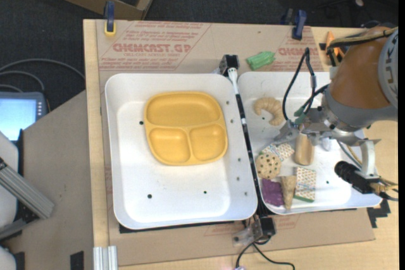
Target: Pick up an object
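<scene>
My gripper [304, 134] hangs low over the middle of the right bin [329, 199], with the grey arm and its orange band [357, 73] reaching in from the right. A tan cylinder-like piece [304, 151] stands directly under the gripper, touching or nearly touching it. A croissant [269, 109] lies to the upper left of the gripper. A chocolate-chip cookie [268, 165], a purple piece [272, 193], a cone [288, 189] and a checkered slice [307, 184] lie below it.
The left bin [126, 155] holds a yellow divided plate [186, 127]. A green toy [260, 60] lies on the bench behind the right bin. Black cables [297, 82] hang from the arm over the right bin's back.
</scene>
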Tool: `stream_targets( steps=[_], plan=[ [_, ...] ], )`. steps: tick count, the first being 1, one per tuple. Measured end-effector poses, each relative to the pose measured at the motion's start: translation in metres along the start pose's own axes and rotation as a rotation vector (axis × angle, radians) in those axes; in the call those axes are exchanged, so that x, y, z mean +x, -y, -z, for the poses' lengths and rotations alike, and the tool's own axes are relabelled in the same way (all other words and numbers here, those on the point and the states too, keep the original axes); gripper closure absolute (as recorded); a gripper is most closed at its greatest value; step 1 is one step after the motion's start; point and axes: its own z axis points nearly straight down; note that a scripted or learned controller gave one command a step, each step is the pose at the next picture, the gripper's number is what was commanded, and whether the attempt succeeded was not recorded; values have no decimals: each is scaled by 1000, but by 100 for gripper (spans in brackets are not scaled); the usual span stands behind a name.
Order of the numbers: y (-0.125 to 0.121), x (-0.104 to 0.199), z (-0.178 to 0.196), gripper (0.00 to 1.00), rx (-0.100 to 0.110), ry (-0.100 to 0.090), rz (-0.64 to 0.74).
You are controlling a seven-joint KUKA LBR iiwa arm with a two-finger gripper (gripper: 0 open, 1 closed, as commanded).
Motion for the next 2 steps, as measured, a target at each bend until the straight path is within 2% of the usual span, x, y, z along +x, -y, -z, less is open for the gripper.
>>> stream_targets(
  steps=[1, 2],
  plan=[
    [-48, -50, -40, 0, -7, 4, 2],
    [-2, 21, 63, 0, -14, -1, 11]
  ],
)
